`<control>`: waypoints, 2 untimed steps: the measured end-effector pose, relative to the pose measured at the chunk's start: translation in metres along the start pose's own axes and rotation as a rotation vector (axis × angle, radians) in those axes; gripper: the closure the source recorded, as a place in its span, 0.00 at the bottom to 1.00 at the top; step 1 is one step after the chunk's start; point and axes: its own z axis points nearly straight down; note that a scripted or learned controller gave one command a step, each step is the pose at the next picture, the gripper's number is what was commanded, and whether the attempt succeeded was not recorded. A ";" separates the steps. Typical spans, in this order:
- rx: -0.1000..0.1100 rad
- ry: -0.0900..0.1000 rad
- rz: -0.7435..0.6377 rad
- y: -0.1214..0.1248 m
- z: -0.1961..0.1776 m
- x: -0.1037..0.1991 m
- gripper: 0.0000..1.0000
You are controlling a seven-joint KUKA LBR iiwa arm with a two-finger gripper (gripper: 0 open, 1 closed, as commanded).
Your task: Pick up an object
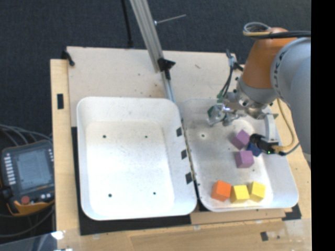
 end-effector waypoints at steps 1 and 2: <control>-0.001 0.000 -0.007 0.007 -0.046 0.003 1.00; 0.000 0.000 -0.008 0.008 -0.079 0.002 1.00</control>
